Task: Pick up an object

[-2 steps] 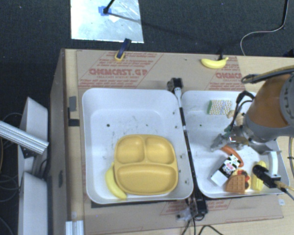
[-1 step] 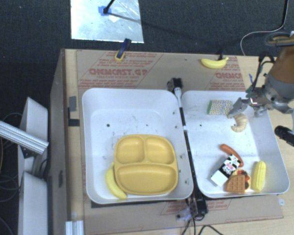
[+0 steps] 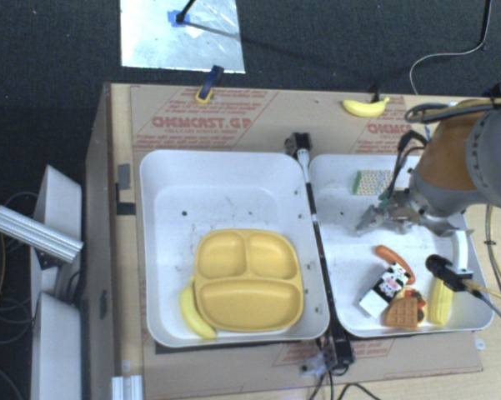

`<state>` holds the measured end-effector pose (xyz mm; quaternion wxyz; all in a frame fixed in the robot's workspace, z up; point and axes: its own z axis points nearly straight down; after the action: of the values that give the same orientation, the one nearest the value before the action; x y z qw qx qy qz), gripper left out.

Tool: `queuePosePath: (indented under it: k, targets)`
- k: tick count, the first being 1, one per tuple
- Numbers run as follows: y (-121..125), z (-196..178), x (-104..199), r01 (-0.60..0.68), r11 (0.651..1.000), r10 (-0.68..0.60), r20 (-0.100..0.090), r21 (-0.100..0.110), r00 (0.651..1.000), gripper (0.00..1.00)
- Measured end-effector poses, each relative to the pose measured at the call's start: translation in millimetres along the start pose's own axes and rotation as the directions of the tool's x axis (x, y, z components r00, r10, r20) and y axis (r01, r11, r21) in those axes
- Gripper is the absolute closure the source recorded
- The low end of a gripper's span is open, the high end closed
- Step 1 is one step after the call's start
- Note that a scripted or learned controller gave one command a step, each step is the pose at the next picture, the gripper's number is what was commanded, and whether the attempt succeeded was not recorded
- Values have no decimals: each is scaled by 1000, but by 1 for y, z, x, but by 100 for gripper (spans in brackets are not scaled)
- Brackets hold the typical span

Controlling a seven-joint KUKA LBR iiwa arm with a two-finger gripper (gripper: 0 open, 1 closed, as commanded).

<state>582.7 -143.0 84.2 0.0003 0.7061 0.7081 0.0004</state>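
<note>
My bench (image 3: pixel 233 115) bears two white bins (image 3: pixel 225 182), side by side; a banana (image 3: pixel 365 105) lies near its far edge.

The grey arm (image 3: pixel 471 161) comes in from the right, its orange band turned up. The gripper (image 3: pixel 375 221) hangs low, pointing left.

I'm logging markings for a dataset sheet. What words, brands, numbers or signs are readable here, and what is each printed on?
"CHEMCAST GP": red print on the brown sheet under the bins, above the left bin.
Same red print, partly hidden, on the sheet above the right bin: not fully readable.
Smaller red lines around those logos: too blurred to read.
Black-and-white carton in the right bin: markings too small to read.
</note>
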Motion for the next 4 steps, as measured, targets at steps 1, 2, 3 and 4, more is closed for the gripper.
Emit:
queuePosePath:
  k: [1, 2, 3, 4]
  targets:
    - [-56, 0, -2, -2, 1000, 2, 0, 0, 1000, 0]
    - [-20, -67, -50, -2, 1000, 2, 3, -4, 1000, 0]
    - [-53, -40, -4, 0, 1000, 0, 0, 0, 1000, 0]
    - [-59, 0, -2, -1, 1000, 1, 1, 0, 1000, 0]
